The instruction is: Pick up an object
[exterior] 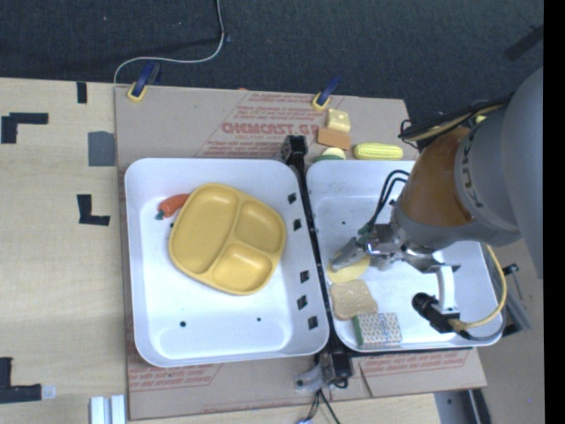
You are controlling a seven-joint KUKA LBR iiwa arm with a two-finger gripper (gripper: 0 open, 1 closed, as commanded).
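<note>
The claw (353,256) hangs low in the right bin (468,338), poised over a yellow block (350,272); its grip state is unclear.

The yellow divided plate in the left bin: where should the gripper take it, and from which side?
Probably at the raised outer rim of the yellow divided plate, coming straight down from above. It lies flat and is wide, so only the thin rim fits between two fingers. The lower right edge looks best: the bin floor is bare there, while an orange object sits at the upper left.
</note>
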